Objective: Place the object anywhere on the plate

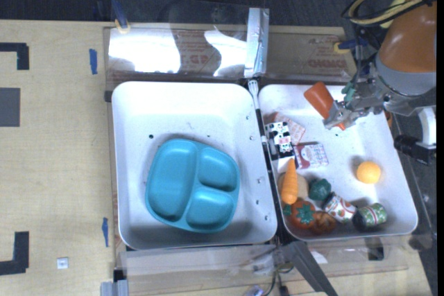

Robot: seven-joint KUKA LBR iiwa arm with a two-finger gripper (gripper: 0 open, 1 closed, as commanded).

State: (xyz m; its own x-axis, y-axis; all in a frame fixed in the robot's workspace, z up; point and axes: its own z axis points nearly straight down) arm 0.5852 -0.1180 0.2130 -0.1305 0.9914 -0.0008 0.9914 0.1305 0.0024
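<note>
The blue plate, with three compartments, lies in the left white bin and has nothing on it. My gripper hangs over the back of the right bin, under the grey and orange wrist. An orange-red block lies tilted just up and to the left of the gripper tip, touching it or very close to it. Whether the gripper has hold of it cannot be made out from this angle.
The right bin also holds an orange ball, a carrot, a green vegetable, a red tomato-like piece, a green can, a cow-patterned box and pink packets. A ridge separates the bins.
</note>
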